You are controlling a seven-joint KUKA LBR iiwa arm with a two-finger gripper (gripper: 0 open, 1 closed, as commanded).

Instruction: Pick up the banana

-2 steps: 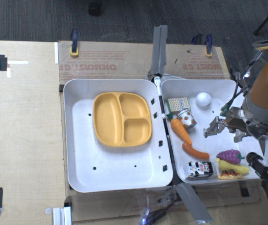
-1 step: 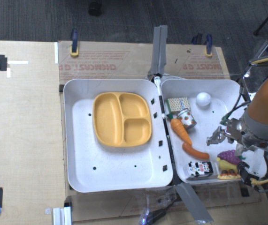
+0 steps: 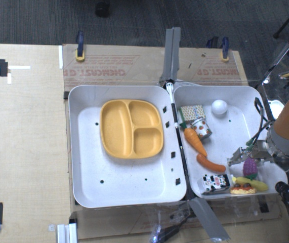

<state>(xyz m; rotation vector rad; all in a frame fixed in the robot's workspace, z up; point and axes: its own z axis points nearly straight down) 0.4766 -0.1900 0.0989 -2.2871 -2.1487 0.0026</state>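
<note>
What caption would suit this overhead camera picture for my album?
Robot gripper hovers in the right bin above a banana, beside carrots and a purple toy; yellow divided plate sits left.

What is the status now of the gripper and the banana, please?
Gripper in right bin, above purple toy, holding nothing seen. Banana lies at bin's near edge, ungrasped. Purple toy and pizza toy crowd it.

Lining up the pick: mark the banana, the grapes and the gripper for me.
banana (image 3: 251,183): camera view, middle of its yellow body.
grapes (image 3: 250,167): camera view, centre of the purple bunch.
gripper (image 3: 239,156): camera view, midway between fingertips.
</note>
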